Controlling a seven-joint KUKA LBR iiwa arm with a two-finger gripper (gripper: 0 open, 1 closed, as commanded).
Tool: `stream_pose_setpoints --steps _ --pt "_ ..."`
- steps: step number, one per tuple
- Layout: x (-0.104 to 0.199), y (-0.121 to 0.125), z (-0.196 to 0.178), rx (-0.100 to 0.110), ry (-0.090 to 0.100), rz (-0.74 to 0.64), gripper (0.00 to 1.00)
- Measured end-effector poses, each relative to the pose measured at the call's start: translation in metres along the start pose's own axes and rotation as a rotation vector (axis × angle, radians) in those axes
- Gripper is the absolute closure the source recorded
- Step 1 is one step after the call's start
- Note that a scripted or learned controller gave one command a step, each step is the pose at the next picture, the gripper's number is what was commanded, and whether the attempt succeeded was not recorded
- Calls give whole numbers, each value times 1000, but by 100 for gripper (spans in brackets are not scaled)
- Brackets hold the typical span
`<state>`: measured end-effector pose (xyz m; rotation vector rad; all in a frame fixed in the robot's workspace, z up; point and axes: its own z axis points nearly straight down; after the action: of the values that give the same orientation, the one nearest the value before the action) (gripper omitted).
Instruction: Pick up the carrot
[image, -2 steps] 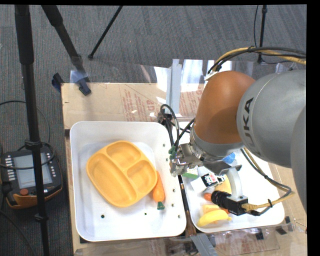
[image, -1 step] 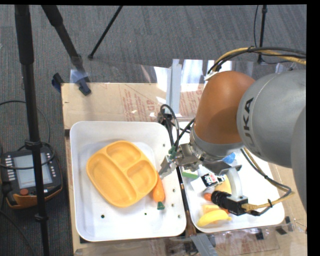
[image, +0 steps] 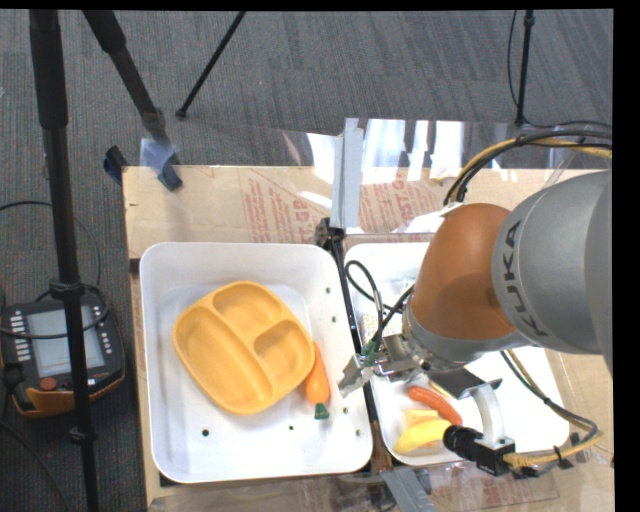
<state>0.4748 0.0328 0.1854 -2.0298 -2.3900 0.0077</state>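
The carrot (image: 317, 376) is small and orange with a green stem end pointing to the front. It lies in the left bin (image: 250, 455), against the right edge of a yellow divided plate (image: 243, 344). My gripper (image: 354, 374) hangs just right of the carrot, over the rim where the two bins meet. It holds nothing that I can see. The arm's orange band and grey wrist cover much of the right bin (image: 395, 255).
In the right bin, a red-orange piece (image: 436, 401) and a yellow piece (image: 424, 436) lie at the front, beside a black cable fitting (image: 472, 444). A vertical metal post (image: 347, 180) stands behind the bins. Cables loop around the arm.
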Motion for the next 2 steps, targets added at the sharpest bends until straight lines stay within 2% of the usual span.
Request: stream_pose_setpoints --steps 1,2 --pt "0 0 -8 6 1 1 100" --pt "0 0 -8 6 1 2 0"
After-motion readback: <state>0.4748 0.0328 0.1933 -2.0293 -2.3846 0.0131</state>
